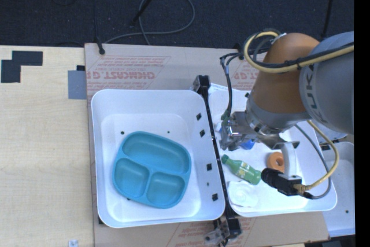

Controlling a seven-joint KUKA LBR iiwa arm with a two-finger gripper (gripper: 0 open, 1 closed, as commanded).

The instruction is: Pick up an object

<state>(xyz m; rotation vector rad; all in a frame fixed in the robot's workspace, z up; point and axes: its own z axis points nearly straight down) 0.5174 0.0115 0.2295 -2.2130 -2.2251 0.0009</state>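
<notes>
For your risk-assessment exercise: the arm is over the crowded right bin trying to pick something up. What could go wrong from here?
1. The green bottle, orange ring and blue item lie close together, so the pincer may nudge neighbours or grab two.
2. The pincer sits near the divider between bins, so it might clip it.

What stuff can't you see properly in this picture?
- Gripper, camera view: the grey arm's wrist covers it, so open or shut is unclear.
- Small blue object: mostly under the wrist, so its shape is unknown.
- Orange ring-like object: partly behind a white piece; too small to identify.
- Right white bin: the arm covers its far half.
</notes>
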